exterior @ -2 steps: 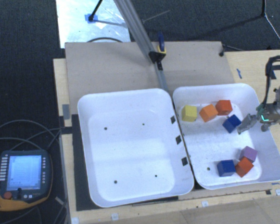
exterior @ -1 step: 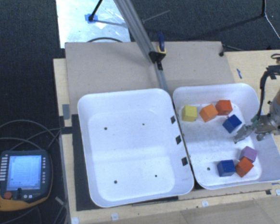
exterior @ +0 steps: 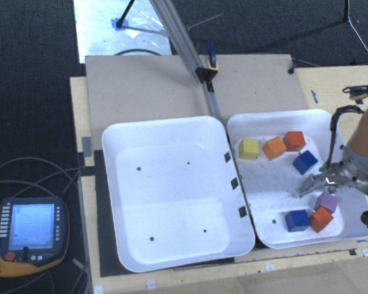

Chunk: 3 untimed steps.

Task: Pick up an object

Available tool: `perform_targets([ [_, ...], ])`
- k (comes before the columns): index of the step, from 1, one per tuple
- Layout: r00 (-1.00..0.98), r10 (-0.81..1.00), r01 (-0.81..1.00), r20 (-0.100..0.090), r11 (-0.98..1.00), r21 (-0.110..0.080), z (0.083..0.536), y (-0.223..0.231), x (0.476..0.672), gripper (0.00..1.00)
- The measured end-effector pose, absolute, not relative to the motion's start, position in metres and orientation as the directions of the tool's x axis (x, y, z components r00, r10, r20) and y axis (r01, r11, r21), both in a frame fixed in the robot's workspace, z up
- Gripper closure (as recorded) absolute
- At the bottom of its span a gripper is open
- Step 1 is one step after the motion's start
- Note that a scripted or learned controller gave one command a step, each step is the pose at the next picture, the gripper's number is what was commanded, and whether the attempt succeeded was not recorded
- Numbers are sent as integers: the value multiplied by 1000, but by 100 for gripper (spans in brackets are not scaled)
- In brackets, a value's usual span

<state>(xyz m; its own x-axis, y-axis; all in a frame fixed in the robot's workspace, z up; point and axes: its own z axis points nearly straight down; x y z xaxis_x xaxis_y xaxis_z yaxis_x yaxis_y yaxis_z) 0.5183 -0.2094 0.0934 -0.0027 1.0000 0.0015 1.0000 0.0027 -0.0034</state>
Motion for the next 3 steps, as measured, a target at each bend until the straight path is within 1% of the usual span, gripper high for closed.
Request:
perform_targets([
  [1,-5,1000,1000,-1,5,4,107,-210,520,100],
  [2,-5,1000,1000,-2,5,6,153,-208,529,100],
  [3,-5,1000,1000,-2,6,7,198,-205,532,100],
])
